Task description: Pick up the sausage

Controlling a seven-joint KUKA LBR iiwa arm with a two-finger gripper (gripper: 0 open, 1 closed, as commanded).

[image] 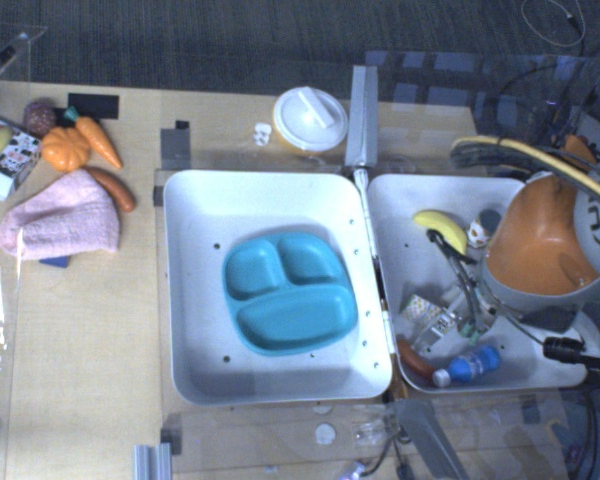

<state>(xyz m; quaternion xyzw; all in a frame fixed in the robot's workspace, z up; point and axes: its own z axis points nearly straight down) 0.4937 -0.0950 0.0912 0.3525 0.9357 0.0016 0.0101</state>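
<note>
Near edge of the right bin [570, 380]: the sausage [412, 359] lies at its near-left corner, reddish-brown, tucked vs the wall, w/ a blue bottle [472, 365] just beside it. The claw [458, 320] hangs right above, thin dark parts mixed w/ clutter, so can't tell how wide it stands or if it has anything. Prob. low there to reach the corner. Further back, a banana [442, 227] by the arm. Left bin [195, 268] carries a blue divided tray [290, 293]. Far-left tabletop [70, 368]: pink cloth [60, 218], toy carrot [101, 140].
</note>
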